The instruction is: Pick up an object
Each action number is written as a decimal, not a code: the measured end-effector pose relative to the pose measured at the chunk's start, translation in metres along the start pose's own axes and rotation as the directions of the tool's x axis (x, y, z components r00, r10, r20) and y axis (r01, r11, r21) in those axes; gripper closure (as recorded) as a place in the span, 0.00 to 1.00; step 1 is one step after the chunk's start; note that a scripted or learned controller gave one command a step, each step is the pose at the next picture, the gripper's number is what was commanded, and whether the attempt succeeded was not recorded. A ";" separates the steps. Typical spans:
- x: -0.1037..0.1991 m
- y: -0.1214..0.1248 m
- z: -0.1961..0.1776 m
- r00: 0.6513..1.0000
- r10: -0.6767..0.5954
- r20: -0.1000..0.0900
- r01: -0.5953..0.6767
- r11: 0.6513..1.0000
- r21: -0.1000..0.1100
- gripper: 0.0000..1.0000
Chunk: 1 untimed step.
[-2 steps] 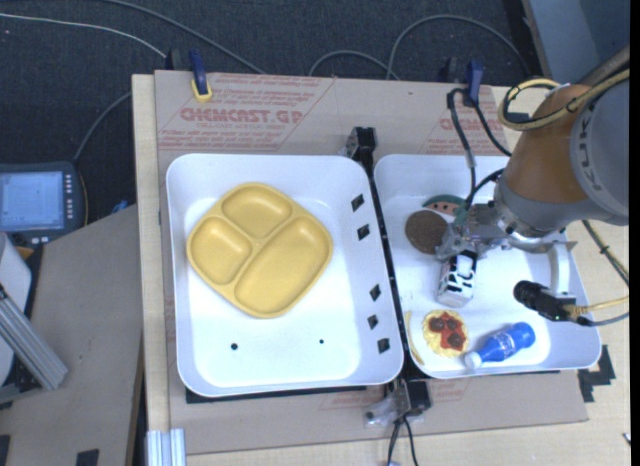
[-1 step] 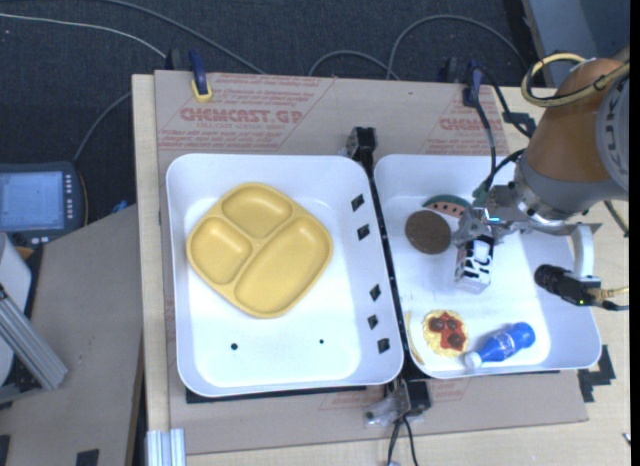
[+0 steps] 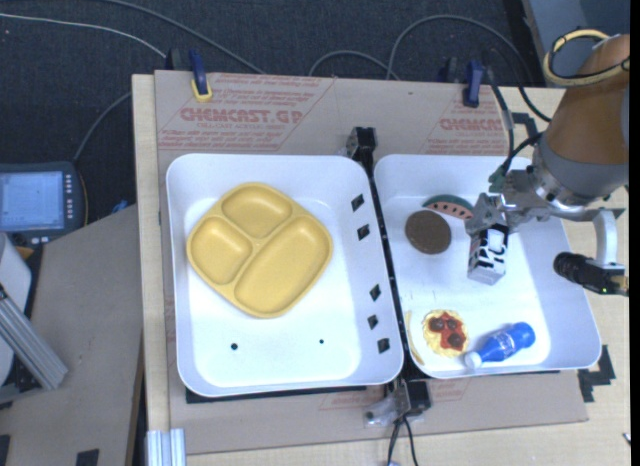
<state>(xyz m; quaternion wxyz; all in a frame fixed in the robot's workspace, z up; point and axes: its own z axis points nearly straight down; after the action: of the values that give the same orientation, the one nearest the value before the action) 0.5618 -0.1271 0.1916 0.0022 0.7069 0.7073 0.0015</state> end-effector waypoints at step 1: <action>0.000 0.002 -0.044 1.000 -0.001 0.000 0.001 1.000 -0.001 1.00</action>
<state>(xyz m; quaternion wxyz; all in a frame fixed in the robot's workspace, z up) 0.5632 -0.1271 0.2356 0.0026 0.7066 0.7076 0.0018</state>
